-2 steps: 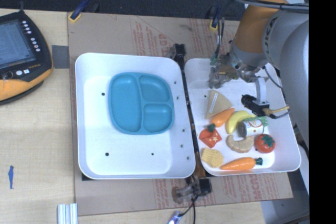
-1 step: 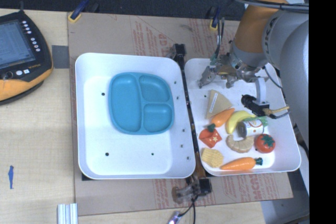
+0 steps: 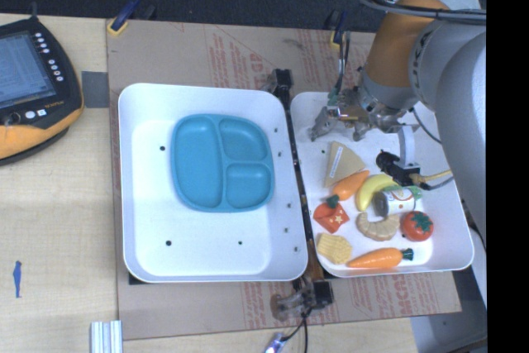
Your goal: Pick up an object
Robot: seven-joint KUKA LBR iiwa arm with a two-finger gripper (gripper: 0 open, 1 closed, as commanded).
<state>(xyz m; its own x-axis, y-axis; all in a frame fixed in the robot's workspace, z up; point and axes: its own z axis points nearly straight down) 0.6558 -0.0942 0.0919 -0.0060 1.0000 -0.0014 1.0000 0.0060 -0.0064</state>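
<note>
My gripper hangs over the far end of the right bin, just above a pale cheese wedge. Its two metal fingers stand apart, open, with nothing between them. Nearer the front of that bin lie a small carrot, a banana, a red pepper, a round biscuit, a tomato, a yellow cracker and a long carrot. The grey arm with its orange band comes in from the upper right.
The left bin holds a blue divided plate. Black clamps sit where the two bins meet, at the back and the front. A teach pendant rests on the bench at the far left.
</note>
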